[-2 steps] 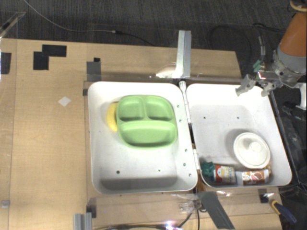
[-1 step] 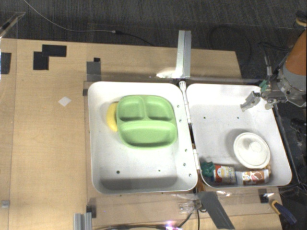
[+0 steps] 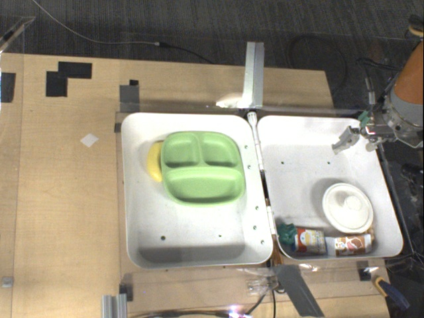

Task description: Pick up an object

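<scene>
Two shallow white bins are seen side by side on a wooden bench (image 3: 59,197). The left bin (image 3: 142,237) is occupied by a green divided plate (image 3: 201,167), lying flat in the upper middle. A yellow object (image 3: 154,161) is partly tucked under the plate's left edge; what it is cannot be made out.

The right bin (image 3: 298,171) is loaded along its near side. A white round lidded bowl (image 3: 347,207) is placed right of centre. Just below it, two small bottles are laid on their sides against the near wall: a bottle with a green cap and red label (image 3: 303,239) at the left, and a brown-and-white bottle (image 3: 352,244) at the right, nearly end to end. The right bottle is just beside the bowl's lower edge, possibly touching.

The gripper (image 3: 349,139) is seen at the upper right of the right bin, near the far right corner, reached in from the right edge. It is held well apart from the bowl and the bottles, over bare bin floor. Nothing is seen between its fingers. How far the fingers are open cannot be told at this size and angle.

A metal upright post (image 3: 254,75) is fixed behind the seam between the bins. Black marks (image 3: 68,77) are seen on the bench at far left, and a thin cable (image 3: 99,38) is trailed across the dark floor behind.
</scene>
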